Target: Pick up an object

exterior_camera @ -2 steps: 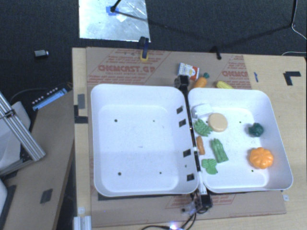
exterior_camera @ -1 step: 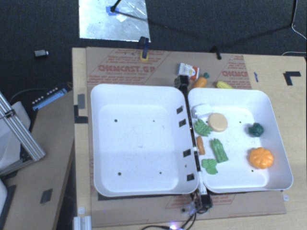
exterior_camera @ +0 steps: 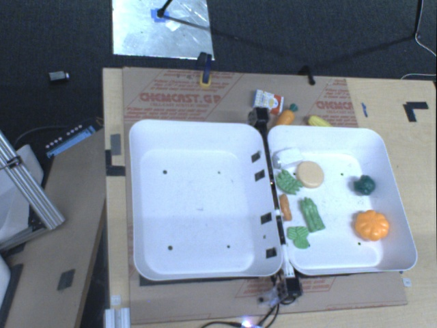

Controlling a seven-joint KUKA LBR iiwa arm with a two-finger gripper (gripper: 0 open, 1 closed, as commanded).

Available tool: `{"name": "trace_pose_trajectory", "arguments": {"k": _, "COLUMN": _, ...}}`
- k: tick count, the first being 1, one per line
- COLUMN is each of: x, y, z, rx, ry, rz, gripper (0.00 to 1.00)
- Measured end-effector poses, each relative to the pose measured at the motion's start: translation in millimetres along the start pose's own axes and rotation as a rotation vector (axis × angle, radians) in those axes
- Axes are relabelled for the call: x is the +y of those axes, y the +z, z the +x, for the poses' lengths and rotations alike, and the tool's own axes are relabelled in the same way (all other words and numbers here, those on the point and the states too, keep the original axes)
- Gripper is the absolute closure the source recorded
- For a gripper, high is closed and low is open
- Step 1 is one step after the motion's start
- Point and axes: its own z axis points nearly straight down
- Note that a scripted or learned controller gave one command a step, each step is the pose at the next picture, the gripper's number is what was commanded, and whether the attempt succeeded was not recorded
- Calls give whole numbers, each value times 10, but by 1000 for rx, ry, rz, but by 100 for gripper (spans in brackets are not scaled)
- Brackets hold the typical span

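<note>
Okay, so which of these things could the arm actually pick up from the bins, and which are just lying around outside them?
For the job, in the right bin:
orange pumpkin
dark green toy
tan round disc
white piece
green vegetable pieces

Lying about, behind the bins:
carrot toy
yellow toy
clamp
metal sheet

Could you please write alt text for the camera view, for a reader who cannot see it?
Two shallow white bins sit side by side on a bench; the right bin holds an orange pumpkin, a dark green piece, a tan disc and green toy vegetables near the divider. The left bin shows bare white floor.
</note>
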Motion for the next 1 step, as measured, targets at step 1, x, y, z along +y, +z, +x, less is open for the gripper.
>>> {"name": "trace_pose_trajectory", "arguments": {"k": 1, "x": -2, "y": 1, "z": -9, "rx": 0, "ry": 1, "rz": 0, "gripper": 100}}
